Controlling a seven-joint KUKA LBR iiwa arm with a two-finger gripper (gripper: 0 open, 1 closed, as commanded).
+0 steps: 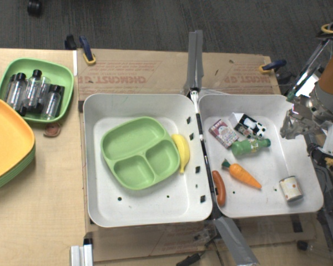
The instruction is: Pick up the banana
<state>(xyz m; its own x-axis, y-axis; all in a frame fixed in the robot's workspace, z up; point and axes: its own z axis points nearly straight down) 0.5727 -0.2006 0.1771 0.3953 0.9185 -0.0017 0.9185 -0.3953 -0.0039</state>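
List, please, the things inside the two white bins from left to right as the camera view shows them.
Green three-compartment plastic plate → yellow banana → red sausage-shaped toy → orange toy carrot → small cream cylindrical can.

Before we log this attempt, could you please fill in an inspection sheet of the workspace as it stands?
Surface: bench bearing left bin and right bin.
Job's things: banana lies in the left bin against the right edge of the green divided plate.
Clutter: right bin holds carrot, green bottle, sausage, small cup, two packets.
Grippers: gripper over the right bin's right wall, far from the banana.
Cables: some beside the arm at right.
Surroundings: green tray of bottles, stacked orange plates, clamps on the bench edge.
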